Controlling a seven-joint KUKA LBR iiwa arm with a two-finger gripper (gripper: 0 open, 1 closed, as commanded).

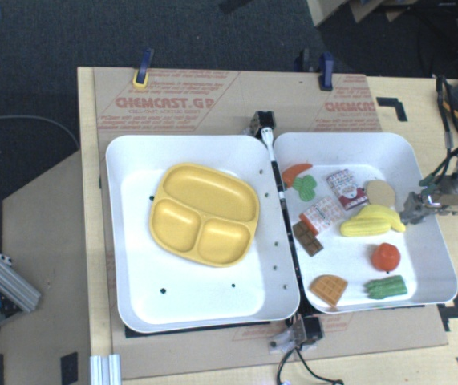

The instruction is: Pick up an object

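1. A yellow three-compartment plastic plate (204,213) is seen lying in the left shallow white bin (132,287).
2. The right shallow white bin (429,283) is occupied by small toy foods: a yellow banana (370,220), a red tomato (386,257), a green ridged piece (386,287) and a tan waffle (329,289).
3. The metal two-finger gripper (418,207) is positioned at the right bin's right rim, just beside the banana.
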